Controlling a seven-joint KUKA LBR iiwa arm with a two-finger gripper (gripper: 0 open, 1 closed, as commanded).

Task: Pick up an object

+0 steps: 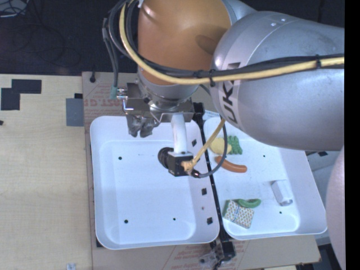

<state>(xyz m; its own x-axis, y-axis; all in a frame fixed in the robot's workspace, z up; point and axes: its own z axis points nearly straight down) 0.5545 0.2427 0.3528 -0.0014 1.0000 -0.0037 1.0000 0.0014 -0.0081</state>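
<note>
Hovering over left bin [112, 207] near back rim, tool [140, 127] risks closing on nothing: sausage [232, 166], can [281, 193], packet [238, 214] lie in right bin [306, 221]. Spread or pressed together: cannot tell.

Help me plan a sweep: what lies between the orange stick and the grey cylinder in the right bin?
Nothing; the camera view shows bare bin floor between the orange stick and the grey cylinder.
</note>
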